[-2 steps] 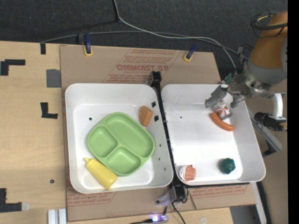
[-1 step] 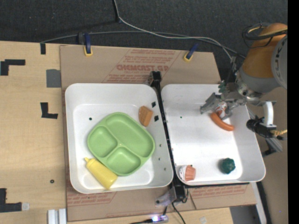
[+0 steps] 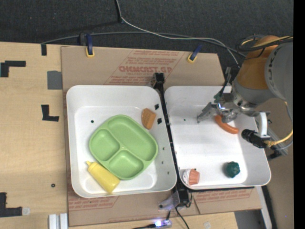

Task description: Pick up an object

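Fingers (image 3: pixel 215 112) spread open in right bin (image 3: pixel 205 142), just beside orange sausage (image 3: pixel 226 126). Centre over sausage, lower straight, close firmly before lifting.

Two bins stand side by side on the worktop (image 3: pixel 28 128). The left bin (image 3: pixel 76 128) holds a divided plate (image 3: pixel 123 147), a bottle (image 3: pixel 102 176) at the plate's near-left edge and a wedge (image 3: pixel 148 118) at its far right. In the right bin (image 3: pixel 205 147) a carrot (image 3: pixel 226 125) lies far back, while a cup (image 3: pixel 191 176) and a ball (image 3: pixel 232 169) sit near the front.

Both white bins (image 3: pixel 76 104) are showing smooth, faintly glossy plastic; the green divided plate (image 3: pixel 123 147) is looking matt plastic, the sheet (image 3: pixel 143 68) beneath printed cardboard, the surface (image 3: pixel 28 128) pale wood.
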Available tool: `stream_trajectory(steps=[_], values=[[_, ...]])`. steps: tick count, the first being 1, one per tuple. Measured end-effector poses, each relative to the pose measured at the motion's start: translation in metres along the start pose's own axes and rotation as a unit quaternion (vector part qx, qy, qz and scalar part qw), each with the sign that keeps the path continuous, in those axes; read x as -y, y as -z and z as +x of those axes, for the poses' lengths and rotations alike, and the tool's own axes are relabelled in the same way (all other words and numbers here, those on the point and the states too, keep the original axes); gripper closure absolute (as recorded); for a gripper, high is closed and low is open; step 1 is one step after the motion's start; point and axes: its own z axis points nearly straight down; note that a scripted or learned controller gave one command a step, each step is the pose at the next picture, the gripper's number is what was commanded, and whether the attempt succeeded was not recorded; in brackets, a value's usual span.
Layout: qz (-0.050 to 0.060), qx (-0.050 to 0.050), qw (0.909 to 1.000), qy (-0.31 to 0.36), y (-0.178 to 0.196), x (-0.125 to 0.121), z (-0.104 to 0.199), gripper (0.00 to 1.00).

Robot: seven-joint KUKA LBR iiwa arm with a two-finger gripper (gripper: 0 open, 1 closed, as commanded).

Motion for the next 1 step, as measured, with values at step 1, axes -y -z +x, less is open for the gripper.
stream_trajectory(steps=[1], values=[[-0.002, 0.000, 1.0000, 0.001, 0.0129, -0.0011, 0.0006, 1.00]])
